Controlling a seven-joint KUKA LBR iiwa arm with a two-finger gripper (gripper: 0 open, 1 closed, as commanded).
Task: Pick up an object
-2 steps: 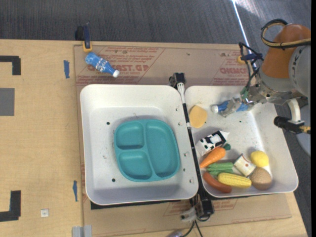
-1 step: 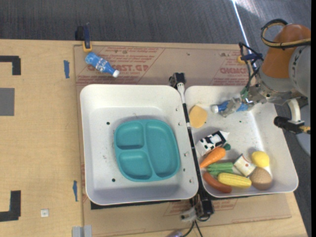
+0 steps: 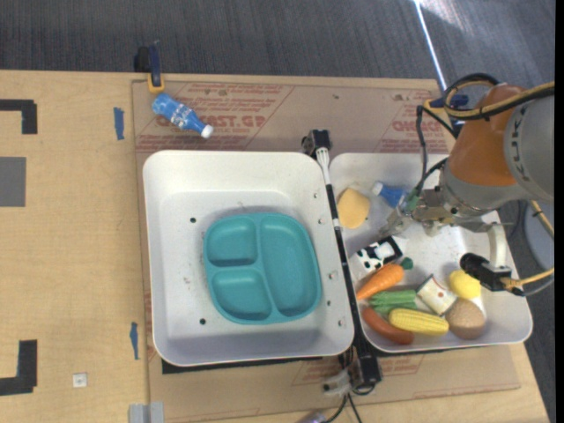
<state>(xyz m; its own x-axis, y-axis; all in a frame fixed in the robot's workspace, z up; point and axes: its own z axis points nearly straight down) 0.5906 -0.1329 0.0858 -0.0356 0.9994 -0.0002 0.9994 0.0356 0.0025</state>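
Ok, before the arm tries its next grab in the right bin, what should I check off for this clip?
1. Pincer is over the right bin: ok.
2. Pincer carries nothing yet: cannot tell, the wrist hides it.
3. Target beneath is singled out: not ok, blue item and yellow round piece lie close by.
4. Carrot, corn and neighbours are spread apart: not ok, they touch.
5. Teal tray sits flat in the left bin: ok.

A teal divided tray (image 3: 262, 267) lies in the left bin (image 3: 167, 236); a small blue bottle (image 3: 180, 115) rests on the bench (image 3: 70, 236).
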